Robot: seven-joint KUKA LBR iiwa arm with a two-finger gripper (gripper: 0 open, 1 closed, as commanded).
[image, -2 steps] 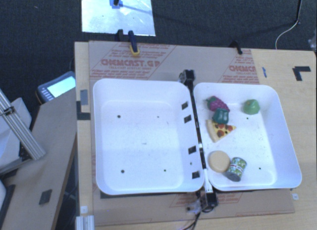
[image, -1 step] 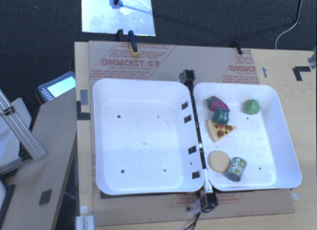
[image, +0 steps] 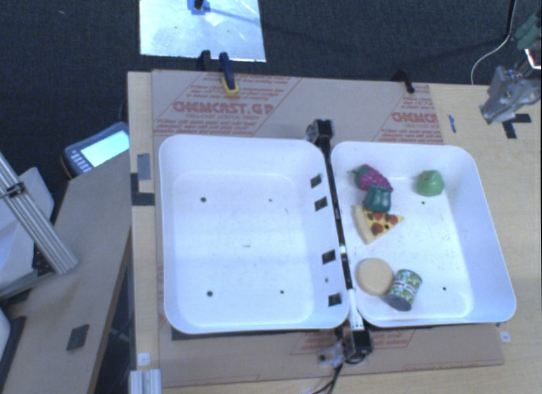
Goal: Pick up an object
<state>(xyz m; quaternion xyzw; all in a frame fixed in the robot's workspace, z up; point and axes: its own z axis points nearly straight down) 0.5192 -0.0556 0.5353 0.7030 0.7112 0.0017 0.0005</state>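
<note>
The right bin [image: 483,240] holds several small objects. A purple bunch of grapes [image: 370,177] lies near its top left, with a dark green toy [image: 378,199] just below it and a pizza slice [image: 375,224] under that. Toward the top right sits a light green round piece [image: 429,183]. Near the front lie a tan round bun [image: 373,275] and a small can [image: 405,289] on its side, touching or nearly touching. My gripper [image: 511,96] hovers at the view's far right edge, above and beyond the right bin's back corner, well apart from every object.
The left bin [image: 241,231] lies beside the right one, joined by a black clipped divider [image: 333,223]. A cardboard sheet [image: 254,104] lies under both bins. A shiny metal plate [image: 201,11] is on the dark floor at the back, and a grey device [image: 97,151] at the left.
</note>
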